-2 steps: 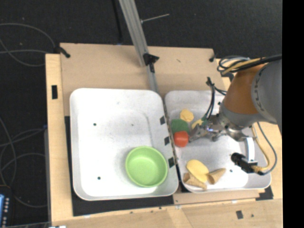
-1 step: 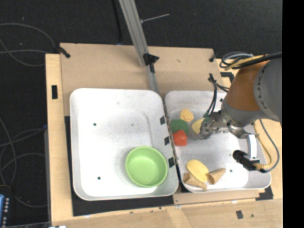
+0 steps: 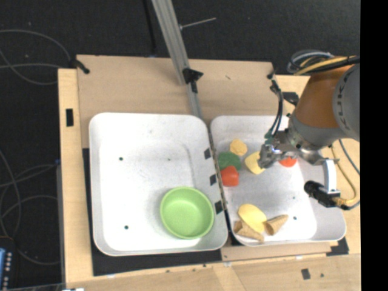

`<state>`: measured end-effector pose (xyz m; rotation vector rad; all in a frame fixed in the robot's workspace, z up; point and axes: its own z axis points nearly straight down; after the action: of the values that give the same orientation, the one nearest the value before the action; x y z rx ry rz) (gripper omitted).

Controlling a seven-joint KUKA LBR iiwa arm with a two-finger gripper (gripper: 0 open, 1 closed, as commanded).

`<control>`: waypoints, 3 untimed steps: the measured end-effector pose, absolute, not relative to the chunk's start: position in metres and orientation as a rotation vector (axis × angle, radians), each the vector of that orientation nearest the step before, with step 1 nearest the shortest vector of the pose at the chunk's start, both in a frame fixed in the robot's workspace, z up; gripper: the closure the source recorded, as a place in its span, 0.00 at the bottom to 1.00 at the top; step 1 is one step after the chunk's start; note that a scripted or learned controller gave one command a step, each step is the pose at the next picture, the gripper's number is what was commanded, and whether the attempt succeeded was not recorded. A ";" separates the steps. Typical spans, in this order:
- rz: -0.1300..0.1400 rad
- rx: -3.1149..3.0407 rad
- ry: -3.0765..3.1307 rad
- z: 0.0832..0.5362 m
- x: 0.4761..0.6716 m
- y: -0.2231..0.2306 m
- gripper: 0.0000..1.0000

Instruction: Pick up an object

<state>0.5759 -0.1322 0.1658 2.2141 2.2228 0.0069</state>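
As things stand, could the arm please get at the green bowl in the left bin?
Probably yes. The green bowl sits alone in the left bin with nothing over it; the end effector is low in the right bin and would have to cross the divider.

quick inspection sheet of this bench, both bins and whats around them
surface: wooden bench bearing a left bin and a right bin, side by side
job's things: in the right bin, small yellow piece, green piece, red piece, pale yellow piece at the gripper, orange-red piece, yellow lump, tan wedges
clutter: green bowl in the left bin
grippers: gripper low over the right bin; grasp unclear
cables: loose cables on the dark floor at left
surroundings: metal pole slanting over the bench
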 end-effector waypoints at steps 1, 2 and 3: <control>0.008 2.212 2.223 0.220 0.585 -0.125 1.00; 0.005 2.214 2.226 0.235 0.586 -0.125 1.00; 0.004 2.213 2.230 0.241 0.599 -0.078 1.00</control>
<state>0.5990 -0.0779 0.2406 2.2126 2.2298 0.0043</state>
